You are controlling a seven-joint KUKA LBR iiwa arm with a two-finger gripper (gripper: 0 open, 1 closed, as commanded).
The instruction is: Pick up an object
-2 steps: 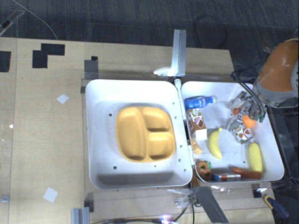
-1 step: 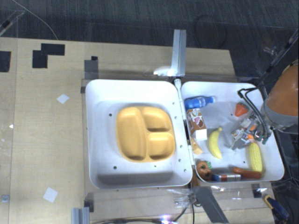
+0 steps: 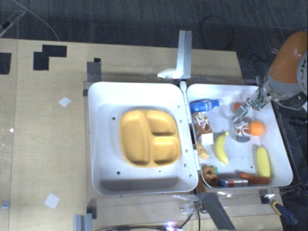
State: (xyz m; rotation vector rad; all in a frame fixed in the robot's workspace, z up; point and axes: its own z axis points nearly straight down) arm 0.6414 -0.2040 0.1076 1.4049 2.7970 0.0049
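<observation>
My gripper (image 3: 246, 107) hangs over the upper right part of the right bin (image 3: 284, 162), reaching in from the right edge. A small red object (image 3: 236, 106) lies just left of its tip. Just below it sits a white and red can (image 3: 242, 129) with an orange ball (image 3: 257, 128) next to it. A blue bottle (image 3: 204, 104), a brown carton (image 3: 202, 124), a banana (image 3: 221, 147) and a corn cob (image 3: 263, 161) also lie in this bin. I see nothing held by the gripper.
The left bin (image 3: 103, 129) holds a yellow divided tray (image 3: 148, 137). A pretzel-like item (image 3: 210, 173) and a red marker (image 3: 250, 179) lie along the right bin's front wall. A metal post (image 3: 185, 52) stands behind the bins.
</observation>
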